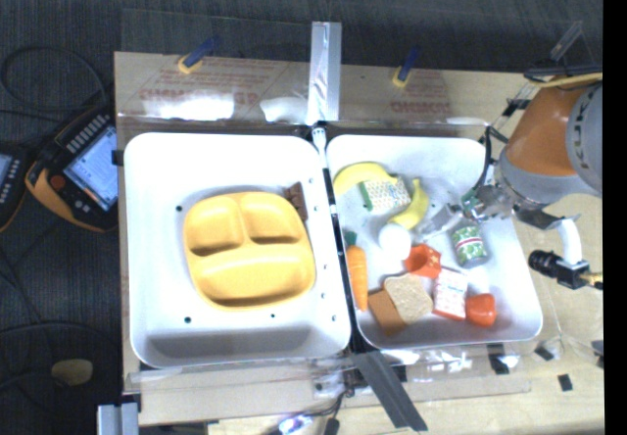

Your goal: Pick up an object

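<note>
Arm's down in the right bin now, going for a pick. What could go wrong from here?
1. The gripper sits close to the small green-labelled can among crowded items; closing could nudge the can or the red piece away instead of grasping.
2. The right bin is packed: banana, white egg, bread slice touch or overlap, so a grab might catch two things or slip.

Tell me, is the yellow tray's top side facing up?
Yes. The yellow tray lies flat in the left bin, its three compartments facing up.
</note>
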Robot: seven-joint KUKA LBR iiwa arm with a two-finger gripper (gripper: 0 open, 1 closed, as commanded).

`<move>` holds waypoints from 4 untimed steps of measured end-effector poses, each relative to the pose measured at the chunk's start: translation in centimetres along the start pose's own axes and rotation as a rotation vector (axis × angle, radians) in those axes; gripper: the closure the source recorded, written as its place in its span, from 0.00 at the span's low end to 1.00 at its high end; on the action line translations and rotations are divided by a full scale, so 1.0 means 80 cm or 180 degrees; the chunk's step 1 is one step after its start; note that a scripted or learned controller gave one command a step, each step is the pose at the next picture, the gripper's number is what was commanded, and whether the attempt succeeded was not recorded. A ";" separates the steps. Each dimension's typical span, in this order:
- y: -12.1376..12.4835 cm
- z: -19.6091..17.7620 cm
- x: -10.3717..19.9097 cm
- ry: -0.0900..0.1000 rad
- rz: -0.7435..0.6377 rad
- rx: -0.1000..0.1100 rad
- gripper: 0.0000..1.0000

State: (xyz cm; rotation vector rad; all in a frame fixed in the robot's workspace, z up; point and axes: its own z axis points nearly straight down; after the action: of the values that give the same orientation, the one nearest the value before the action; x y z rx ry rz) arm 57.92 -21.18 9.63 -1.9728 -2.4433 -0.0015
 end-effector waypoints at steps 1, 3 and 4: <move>-0.003 0.004 0.007 -0.0015 0.0422 -0.0068 0.00; 0.082 0.010 -0.001 -0.0019 0.0642 -0.0025 0.00; 0.128 0.011 0.069 -0.0026 0.0385 0.0029 0.00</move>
State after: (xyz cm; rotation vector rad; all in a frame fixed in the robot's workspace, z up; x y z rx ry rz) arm 66.76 -13.66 8.74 -2.1173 -2.3200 0.0179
